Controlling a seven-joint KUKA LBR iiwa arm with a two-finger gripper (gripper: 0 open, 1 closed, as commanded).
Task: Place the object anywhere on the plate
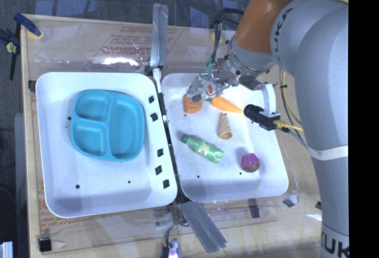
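- Nearest you, the purple cupcake [250, 162] sits at the front of the right bin [269, 183], well away from the gripper.
- Your gripper [198, 89] hangs directly above the small orange cup [192, 104], just beside the carrot [228, 105]; you cannot tell how wide it stands or whether it touches.
- Blue plate [108, 124] rests in the left bin [56, 192].
- Cup's top is partly hidden by the gripper.
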